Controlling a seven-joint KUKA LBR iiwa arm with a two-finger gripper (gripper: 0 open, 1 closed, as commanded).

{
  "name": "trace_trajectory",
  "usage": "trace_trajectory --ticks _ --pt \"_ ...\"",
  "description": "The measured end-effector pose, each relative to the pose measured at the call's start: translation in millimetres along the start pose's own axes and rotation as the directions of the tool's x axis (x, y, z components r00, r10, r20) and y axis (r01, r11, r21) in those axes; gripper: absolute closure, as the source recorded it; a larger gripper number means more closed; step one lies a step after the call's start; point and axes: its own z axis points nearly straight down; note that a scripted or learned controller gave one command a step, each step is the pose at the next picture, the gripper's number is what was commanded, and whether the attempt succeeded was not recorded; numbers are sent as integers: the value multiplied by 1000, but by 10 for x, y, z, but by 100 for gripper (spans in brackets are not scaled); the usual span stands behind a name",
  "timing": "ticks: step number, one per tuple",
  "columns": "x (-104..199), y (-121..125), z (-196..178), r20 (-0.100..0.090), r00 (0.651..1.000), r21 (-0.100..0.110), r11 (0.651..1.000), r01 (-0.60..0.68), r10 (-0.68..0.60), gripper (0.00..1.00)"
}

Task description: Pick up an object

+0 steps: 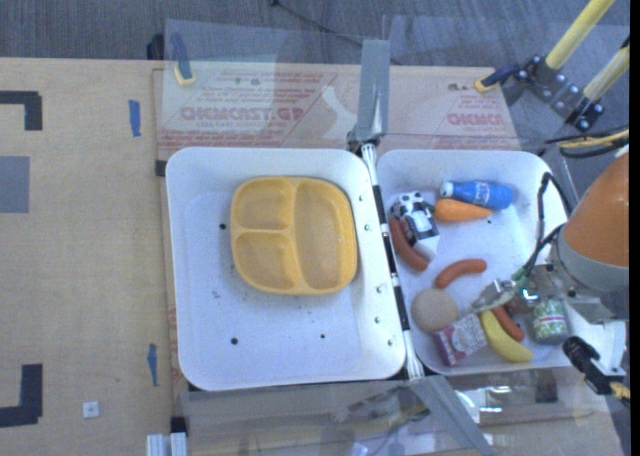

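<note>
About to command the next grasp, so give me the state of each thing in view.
Yellow plate: upright in left bin, compartments bare.
Blue bottle: lying on its side.
Carrot: lying beside the bottle.
Sausage: lying flat, loose.
Banana: lying by right bin's near wall.
Gripper: low over the banana.

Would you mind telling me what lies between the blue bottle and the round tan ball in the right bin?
In the camera view, an orange carrot sits just below the blue bottle, then an orange-red sausage lies above the tan ball.

Single fixed camera, overhead, slanted down on surface (80, 274); both bins (290, 364) in frame; arm (605, 234) enters at 3 o'clock.
</note>
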Motion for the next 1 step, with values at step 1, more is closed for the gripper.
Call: trace_trajectory --ticks 1 --pt "-40 9 -99 5 1000 -5 1000 -6 6 100"
